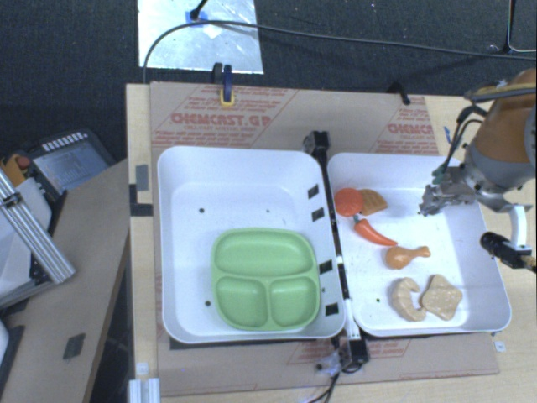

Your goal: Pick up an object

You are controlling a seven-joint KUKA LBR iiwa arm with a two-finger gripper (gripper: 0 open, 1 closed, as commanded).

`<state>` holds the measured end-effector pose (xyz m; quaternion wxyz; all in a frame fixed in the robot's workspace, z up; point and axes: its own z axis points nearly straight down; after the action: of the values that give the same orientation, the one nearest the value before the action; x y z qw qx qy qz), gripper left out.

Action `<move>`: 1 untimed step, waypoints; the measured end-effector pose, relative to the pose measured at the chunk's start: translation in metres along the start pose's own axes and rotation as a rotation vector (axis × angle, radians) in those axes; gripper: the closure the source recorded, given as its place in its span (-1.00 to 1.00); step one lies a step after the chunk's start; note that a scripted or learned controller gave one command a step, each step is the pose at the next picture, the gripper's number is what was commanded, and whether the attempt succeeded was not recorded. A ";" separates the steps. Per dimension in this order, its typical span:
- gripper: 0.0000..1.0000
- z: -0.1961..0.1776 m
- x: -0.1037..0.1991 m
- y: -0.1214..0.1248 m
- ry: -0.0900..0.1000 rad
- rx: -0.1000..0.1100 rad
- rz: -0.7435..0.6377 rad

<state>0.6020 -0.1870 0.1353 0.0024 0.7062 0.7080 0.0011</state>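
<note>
The hand (438,198) hangs over the right-hand shallow white bin (495,296), its grip unreadable from here. The small plastic toy foods (394,254) lie clustered below it; being rounded and slick-looking, one could squirt aside under a pinch.

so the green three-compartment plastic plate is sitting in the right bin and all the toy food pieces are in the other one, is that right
Not quite. The camera view shows the green three-compartment plastic plate sitting in the left shallow white bin, not the right. The toy food pieces are all in the right white bin.
</note>
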 end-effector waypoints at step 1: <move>1.00 -0.063 0.004 -0.002 0.000 -0.002 -0.001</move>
<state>0.6000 -0.1832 0.1987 0.0032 0.7057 0.7085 0.0018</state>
